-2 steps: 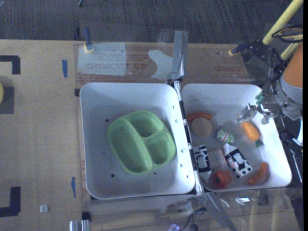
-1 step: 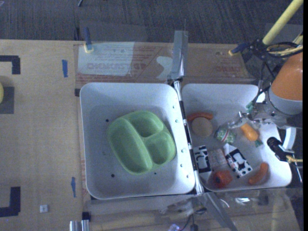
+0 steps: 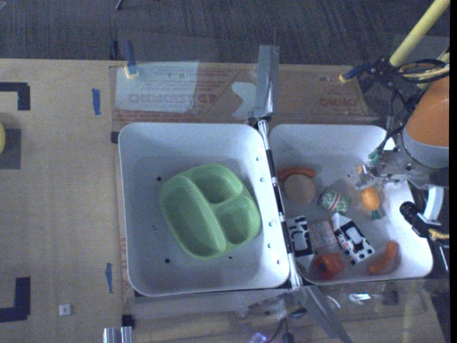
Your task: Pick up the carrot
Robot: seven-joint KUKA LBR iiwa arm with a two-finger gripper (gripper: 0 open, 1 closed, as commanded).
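A tan worktop point(image 3: 57, 213) carries two shallow white bins side by side, seen from above at a slant.

On the far left the worktop has black corner marks and short strips of blue tape point(image 3: 96, 100). A clear sheet with reversed red lettering lies just beyond the bins.

The left bin point(image 3: 143, 156) holds a green plate point(image 3: 209, 210) with three compartments, lying flat near the bin's centre. A metal divider point(image 3: 266, 84) runs along the seam between the bins.

The right bin point(image 3: 314, 138) holds a scatter of small things. At its left side, toward the far wall, a curved red sausage point(image 3: 297, 171) lies just beyond a round tan ball point(image 3: 300, 189); the two look to be touching. To the right of the ball is a small green and white item point(image 3: 333, 201), too blurred to identify. Nearer the camera lie black-and-white patterned cards point(image 3: 355, 241) and, beside them at the near wall, a red-orange can point(image 3: 329, 265). The carrot point(image 3: 383, 258), orange and slightly curved, lies on the bin floor in the near right corner, just right of the cards and apart from the arm.

A small orange fruit point(image 3: 370, 200) sits right of centre, directly beneath the gripper point(image 3: 377, 168), which hangs over the right side of this bin. I cannot tell how far apart the fingers are, or whether they have hold of anything. The arm's orange band point(image 3: 432, 116) shows at the right edge, with cables point(image 3: 400, 73) and a yellow pole point(image 3: 423, 23) beyond it.
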